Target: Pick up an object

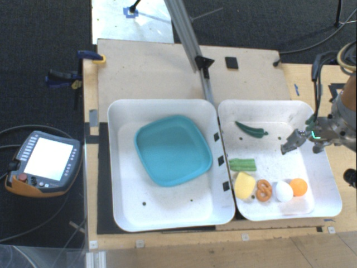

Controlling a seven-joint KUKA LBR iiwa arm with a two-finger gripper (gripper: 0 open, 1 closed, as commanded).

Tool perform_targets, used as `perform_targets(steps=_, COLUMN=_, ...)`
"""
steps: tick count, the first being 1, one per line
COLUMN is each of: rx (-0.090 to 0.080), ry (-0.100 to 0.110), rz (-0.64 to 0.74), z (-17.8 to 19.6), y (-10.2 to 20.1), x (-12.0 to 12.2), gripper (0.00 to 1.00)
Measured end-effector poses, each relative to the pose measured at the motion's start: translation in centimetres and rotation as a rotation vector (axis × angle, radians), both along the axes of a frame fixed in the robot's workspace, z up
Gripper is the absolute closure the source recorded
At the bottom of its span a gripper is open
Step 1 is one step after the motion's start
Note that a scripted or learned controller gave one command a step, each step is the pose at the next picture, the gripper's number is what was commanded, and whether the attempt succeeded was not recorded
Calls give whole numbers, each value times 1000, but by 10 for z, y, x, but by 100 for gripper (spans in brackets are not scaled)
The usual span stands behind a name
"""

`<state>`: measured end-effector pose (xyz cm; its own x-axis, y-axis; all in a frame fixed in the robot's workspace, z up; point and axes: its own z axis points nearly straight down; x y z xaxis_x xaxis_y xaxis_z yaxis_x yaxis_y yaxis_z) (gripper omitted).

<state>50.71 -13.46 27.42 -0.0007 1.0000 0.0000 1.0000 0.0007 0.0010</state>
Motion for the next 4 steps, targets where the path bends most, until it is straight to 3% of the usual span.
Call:
perform_targets(steps=1, rx=0, ry=0, rz=0, z=0, y=0, x=0, gripper=0)
perform_targets(steps=4, rx=1, ry=5, rz=-1, z=-171, y=-5, x=-21, gripper=0)
